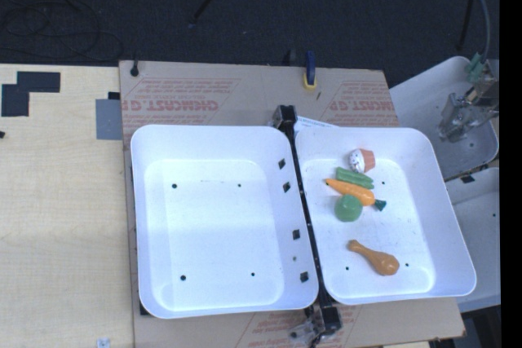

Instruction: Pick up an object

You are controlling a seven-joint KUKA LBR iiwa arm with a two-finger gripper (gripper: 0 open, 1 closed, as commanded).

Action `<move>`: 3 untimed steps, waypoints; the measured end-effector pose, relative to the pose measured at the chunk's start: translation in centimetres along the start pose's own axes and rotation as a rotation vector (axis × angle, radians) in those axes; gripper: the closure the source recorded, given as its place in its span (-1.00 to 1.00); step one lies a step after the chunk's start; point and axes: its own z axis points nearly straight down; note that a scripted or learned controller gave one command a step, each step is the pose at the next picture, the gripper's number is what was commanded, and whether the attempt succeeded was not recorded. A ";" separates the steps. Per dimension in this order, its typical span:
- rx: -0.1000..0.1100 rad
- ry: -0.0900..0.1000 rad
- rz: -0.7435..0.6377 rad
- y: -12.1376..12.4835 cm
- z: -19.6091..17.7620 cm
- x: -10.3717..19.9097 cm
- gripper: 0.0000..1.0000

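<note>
- Sitting in the right bin [444, 200], right half of frame: all the loose objs, bunched toward its upper-centre w/ one apart lower down.
- Small white-and-orange obj [361, 160] is topmost, near the bin's back wall; can't tell what it is.
- Green pod-shaped toy [355, 177] lies just below it, roughly horizontal.
- Orange carrot [351, 189] lies right under the pod, touching or nearly touching it, w/ its tip toward frame left.
- Green ball [348, 209] sits just below the carrot, against it.
- Small teal bit [380, 205] lies just right of the ball, by the carrot's thick end.
- Tan-orange drumstick-shaped obj [375, 257] lies alone lower in the bin, well apart from the cluster, fat end toward lower right.
- Left bin [151, 175] takes the centre-left of frame; both bins rest side by side on a cardboard sheet [212, 94] on the tabletop [57, 216].
- Gripper [466, 112]: grey metal assembly at the upper right edge of frame, outside the bins and well apart from every obj; open or closed, can't tell at this size.
- Nothing is held; all objs lie on the bin floor.
</note>
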 end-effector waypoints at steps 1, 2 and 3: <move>-0.021 -0.005 0.000 1.3 -8.9 1.2 1.00; -0.010 -0.004 0.000 7.9 -8.3 0.3 1.00; -0.009 -0.002 0.006 -5.3 -4.4 0.7 1.00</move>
